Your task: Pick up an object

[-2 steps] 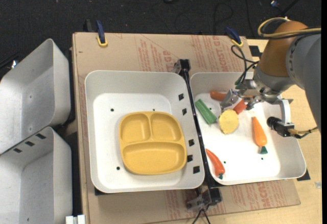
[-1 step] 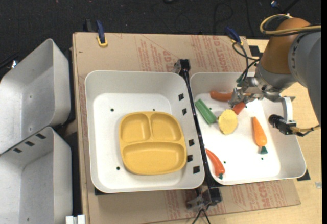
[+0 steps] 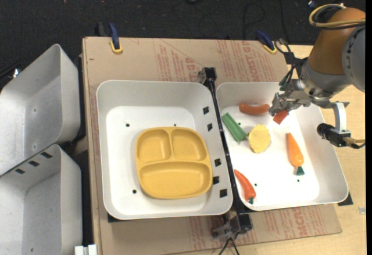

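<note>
- While the arm works at the far end of the right bin, the near end holds a red chili pepper lying just beside the divider, untouched.
- Farther in, a carrot lies along the right side of that bin, a yellow lemon-like piece sits at the middle, and a green vegetable stick lies near the divider, all apart from one another.
- Across the divider, the left bin carries a yellow divided plate.
- At the far end of the right bin lies a red sausage-shaped piece, and the gripper is low over the bin floor just beside its right end.
- A small red item appears at the fingertips, but whether it is gripped or merely lying beneath them cannot be told, nor can the finger spacing.
- Judged step: the grasp attempt itself, at or just after closure, with no lift evident.
- Next move calls for a straight vertical retreat, then a check that an object rises clear of the bin floor.
- Should nothing rise, re-target: the sausage-shaped piece is nearest, and approaching across its short axis would give the fingers the narrower span to grip.
</note>
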{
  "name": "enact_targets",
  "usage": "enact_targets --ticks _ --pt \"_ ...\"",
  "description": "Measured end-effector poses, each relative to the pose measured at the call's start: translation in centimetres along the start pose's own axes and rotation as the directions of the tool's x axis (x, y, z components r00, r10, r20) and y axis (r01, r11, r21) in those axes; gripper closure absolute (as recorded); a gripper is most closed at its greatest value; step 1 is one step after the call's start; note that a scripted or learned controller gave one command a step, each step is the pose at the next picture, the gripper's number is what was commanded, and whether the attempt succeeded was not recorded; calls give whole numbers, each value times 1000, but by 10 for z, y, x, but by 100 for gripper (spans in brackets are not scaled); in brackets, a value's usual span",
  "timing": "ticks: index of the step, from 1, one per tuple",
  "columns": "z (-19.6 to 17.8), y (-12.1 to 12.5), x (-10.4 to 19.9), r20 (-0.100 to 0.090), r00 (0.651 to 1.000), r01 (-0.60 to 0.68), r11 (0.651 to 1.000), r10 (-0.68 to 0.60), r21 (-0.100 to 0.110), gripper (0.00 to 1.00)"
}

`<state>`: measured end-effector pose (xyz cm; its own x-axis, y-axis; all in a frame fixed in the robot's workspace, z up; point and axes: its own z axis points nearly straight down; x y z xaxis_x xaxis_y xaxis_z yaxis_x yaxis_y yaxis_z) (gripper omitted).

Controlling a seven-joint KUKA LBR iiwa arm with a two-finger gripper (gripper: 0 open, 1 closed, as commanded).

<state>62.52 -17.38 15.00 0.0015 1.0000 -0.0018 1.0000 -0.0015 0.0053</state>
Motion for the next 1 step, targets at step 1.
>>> enact_targets --ticks 1 --pt "-63 6 -6 1 1000 3 1000 -3 -2 100"
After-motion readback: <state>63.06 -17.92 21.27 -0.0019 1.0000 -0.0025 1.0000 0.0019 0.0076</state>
